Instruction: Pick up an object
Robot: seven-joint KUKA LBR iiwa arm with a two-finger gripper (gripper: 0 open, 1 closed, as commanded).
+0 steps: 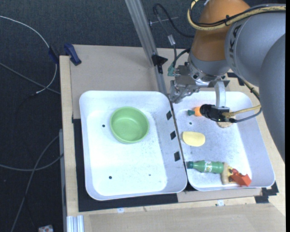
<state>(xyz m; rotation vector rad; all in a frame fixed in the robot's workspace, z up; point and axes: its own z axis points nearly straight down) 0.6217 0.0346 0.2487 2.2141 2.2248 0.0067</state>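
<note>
Gripper (177, 96) sits low at the far left corner of the right bin (240, 140), right over the rim where the two bins meet. Can't tell whether it is spread or closed, the tip is too small and blurred against the rim. Grey arm (265, 50) comes in from the far right, with the orange band (219, 13) above the wrist.

Pickable objects, right bin:
- small orange piece (195, 111) with a green end, far side, just right of the gripper, near it but apart
- yellow lump (193, 138), middle of the bin toward its left wall, lying flat
- green bottle (207, 166), near side, on its side with the cap pointing left
- red-orange toy (239, 178), near right corner, just beside the bottle's base; touching or not, can't tell

Left bin (127, 170): green bowl (130, 124), upright, in the far half, well apart from the gripper.

Three black clips (172, 135) run along the seam between the bins. Blue clamp (72, 53) sits on the far left corner of the bench (113, 63).
</note>
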